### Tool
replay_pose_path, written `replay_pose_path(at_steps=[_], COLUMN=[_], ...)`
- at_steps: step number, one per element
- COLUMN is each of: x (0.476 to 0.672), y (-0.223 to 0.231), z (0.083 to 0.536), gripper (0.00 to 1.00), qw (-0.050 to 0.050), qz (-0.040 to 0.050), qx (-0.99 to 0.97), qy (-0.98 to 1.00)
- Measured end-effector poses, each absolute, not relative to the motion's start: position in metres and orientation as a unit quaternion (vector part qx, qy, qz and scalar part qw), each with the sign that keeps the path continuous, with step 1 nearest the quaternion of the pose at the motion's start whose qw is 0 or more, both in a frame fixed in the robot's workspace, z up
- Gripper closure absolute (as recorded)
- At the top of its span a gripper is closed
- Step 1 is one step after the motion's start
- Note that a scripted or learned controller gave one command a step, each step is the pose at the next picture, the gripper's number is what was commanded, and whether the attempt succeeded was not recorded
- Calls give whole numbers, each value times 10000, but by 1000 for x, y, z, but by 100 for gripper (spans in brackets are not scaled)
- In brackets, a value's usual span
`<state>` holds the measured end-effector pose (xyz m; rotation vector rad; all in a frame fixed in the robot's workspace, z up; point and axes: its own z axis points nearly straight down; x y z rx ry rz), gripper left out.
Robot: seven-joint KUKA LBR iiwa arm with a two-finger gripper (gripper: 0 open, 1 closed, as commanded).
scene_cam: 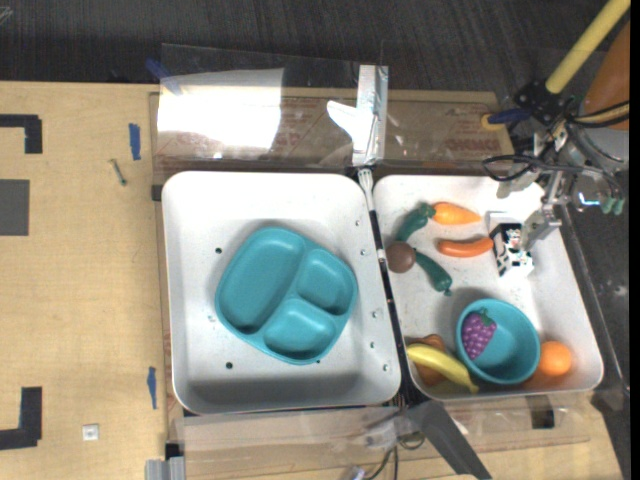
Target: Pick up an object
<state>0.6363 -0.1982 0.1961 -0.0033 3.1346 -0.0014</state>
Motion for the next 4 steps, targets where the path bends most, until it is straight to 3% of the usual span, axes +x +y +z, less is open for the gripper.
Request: replay_pose_path(at_steps=[1, 2, 3, 4], x=[642, 593, 605, 553], y=[-182, -121, -93, -100], z=[100, 89, 89, 90], gripper=[0, 0, 0, 0], qw=[48, 52, 69, 57], qz=[-12, 6, -1, 1], qx=[-390, 111, 632, 706], qy=[9992, 9999, 9980, 9975])
